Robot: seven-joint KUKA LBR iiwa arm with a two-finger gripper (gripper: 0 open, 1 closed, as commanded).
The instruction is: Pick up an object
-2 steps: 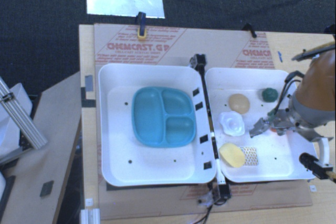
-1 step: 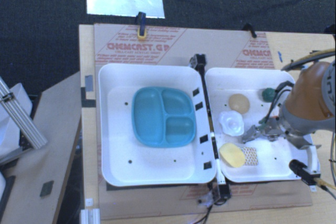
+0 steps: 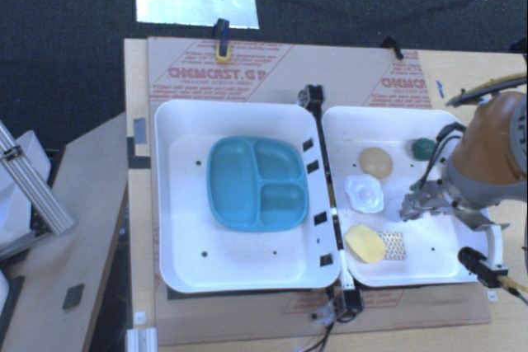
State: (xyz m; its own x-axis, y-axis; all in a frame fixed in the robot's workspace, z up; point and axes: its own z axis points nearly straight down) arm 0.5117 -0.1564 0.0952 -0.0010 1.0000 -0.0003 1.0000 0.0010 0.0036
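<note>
Nearest the camera, at the bottom of the right bin (image 3: 462,272), lies a yellow rounded object (image 3: 364,244), likely a sponge or soft toy food, touching a small mesh-patterned piece (image 3: 393,246) at its 3 o'clock. Just at 12 o'clock from the yellow one sits a crinkled white, plastic-looking object (image 3: 364,194), and beyond that, again toward 12 o'clock, a pale tan round object (image 3: 375,162). A small dark green object (image 3: 423,148) lies at 3 o'clock from the tan one, near the bin's far wall.

The gripper (image 3: 415,206) hangs low over the middle of the right bin, at 3 o'clock from the white object and a little apart from it. Whether it is spread or closed cannot be told from here, and nothing can be seen held in it.

The left bin (image 3: 177,202) carries a blue divided plate (image 3: 255,184).

The white object looks the closest candidate. It seems light and thin-walled, probably slippery and apt to crumple or skid sideways, so a hold across its narrow middle with a gentle squeeze would suit. The yellow and tan ones look light too, but firmer and easier to hold across their widest part.
</note>
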